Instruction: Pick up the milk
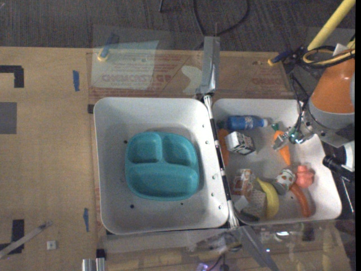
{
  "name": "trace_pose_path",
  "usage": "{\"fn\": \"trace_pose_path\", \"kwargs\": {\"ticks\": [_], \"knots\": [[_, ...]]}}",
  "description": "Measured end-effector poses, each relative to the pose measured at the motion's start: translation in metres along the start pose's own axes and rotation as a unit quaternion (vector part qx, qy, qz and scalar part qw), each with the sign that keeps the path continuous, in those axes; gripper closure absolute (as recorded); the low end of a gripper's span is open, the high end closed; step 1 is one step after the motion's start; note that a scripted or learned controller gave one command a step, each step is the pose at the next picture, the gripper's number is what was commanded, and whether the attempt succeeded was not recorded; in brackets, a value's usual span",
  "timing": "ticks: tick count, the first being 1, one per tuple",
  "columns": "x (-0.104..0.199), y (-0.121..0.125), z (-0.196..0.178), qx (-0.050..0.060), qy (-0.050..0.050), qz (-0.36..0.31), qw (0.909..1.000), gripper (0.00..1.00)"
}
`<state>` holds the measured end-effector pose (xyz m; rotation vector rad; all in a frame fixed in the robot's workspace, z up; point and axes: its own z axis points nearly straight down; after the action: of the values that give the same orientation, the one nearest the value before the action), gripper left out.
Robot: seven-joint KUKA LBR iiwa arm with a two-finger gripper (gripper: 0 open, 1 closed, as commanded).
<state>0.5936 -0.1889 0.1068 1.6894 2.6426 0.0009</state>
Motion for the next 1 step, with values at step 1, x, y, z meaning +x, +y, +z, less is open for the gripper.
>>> {"fn": "trace_pose_path", "kwargs": {"ticks": [1], "knots": [[-0.0265,0.0224,0.0191,-0.001,-0.001,0.035,0.9994,1.00]]}}
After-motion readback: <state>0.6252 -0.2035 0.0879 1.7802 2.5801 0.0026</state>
